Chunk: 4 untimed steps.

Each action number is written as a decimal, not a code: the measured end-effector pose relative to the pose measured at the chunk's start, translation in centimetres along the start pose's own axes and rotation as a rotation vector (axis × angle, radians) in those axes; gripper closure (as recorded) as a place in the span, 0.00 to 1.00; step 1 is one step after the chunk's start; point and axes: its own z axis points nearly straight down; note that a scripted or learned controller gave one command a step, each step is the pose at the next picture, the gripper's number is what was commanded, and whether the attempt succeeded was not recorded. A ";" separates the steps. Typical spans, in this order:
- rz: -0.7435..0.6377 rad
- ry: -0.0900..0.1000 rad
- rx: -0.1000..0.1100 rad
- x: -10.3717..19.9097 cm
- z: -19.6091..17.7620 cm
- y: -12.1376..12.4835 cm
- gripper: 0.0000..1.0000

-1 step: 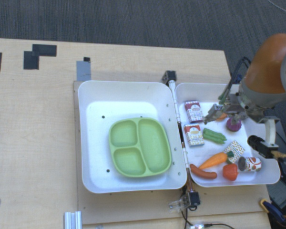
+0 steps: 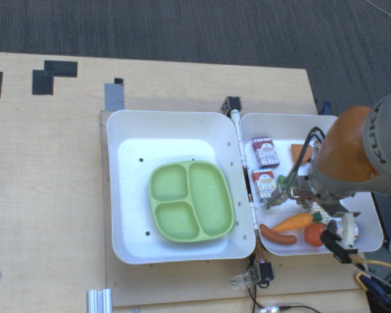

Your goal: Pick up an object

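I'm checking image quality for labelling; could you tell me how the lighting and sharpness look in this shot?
Camera view: even, soft light; the left bin is bright, near washed out around the green tray; faint shadows under the arm; slightly soft overall, so the small items by the gripper blur together.

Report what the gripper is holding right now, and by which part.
Cannot be told. The gripper is low in the right bin, beside the small carton and above the carrot, but the arm hides whether anything sits in it.
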 end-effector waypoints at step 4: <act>0.001 -0.003 -0.015 0.8 -0.5 -1.4 1.00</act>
